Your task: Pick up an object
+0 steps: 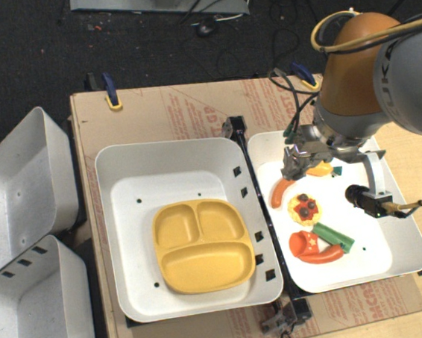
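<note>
Camera view: two white bins. Left bin (120, 234): one yellow divided tray (202, 245). Right bin (399, 246): about five small toy foods (305, 208). Gripper (300, 161) low over right bin's far side; its opening not discernible.

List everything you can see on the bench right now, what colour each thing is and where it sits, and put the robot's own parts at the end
white bins: 2, white, side by side on the bench; left bin, right bin
divided plate: 1, yellow, in the left bin
sausage-shaped piece: 1, orange-red, right bin, near its left wall
round piece: 1, yellow with dark red spots, middle of right bin
green bar: 1, green, lying across the red piece
red piece: 1, red, front of right bin
arm: 1, grey with orange band, over right bin
hand: 1, dark, low over the bin's far side
</note>
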